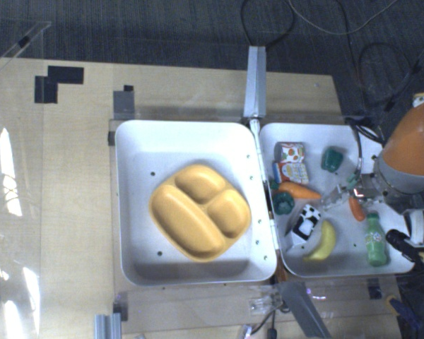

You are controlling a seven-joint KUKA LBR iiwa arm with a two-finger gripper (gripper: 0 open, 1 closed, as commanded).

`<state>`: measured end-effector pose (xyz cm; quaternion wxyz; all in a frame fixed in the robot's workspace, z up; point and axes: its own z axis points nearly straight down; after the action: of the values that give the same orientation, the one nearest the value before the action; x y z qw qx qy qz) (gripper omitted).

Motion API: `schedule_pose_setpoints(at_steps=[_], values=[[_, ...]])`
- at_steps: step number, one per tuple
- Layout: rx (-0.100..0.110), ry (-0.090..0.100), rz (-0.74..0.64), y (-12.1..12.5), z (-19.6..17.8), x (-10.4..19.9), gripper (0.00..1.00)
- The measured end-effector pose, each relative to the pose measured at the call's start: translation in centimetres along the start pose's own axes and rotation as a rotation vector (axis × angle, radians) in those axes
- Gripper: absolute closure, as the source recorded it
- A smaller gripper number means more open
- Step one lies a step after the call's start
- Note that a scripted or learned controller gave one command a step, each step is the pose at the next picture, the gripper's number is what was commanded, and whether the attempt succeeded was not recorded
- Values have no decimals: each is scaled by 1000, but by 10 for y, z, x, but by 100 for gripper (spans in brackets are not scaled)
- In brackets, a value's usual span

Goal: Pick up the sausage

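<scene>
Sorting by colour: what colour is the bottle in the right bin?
Green, seen in the camera view: the bottle lies near the right bin's front right corner.

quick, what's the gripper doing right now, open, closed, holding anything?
Gripper: cannot be told; it sits low in the right bin beside the sausage.

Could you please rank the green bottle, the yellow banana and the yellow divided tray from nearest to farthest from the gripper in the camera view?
From the gripper:
1. Green bottle, right bin, just below it.
2. Yellow banana, right bin, lower left.
3. Yellow divided tray, left bin.
</scene>
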<state>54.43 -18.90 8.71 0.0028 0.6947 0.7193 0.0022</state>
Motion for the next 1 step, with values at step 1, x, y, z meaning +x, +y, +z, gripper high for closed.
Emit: schedule_pose_setpoints(at_steps=[1], values=[[4, 1, -73, 5, -22, 61, 0]])
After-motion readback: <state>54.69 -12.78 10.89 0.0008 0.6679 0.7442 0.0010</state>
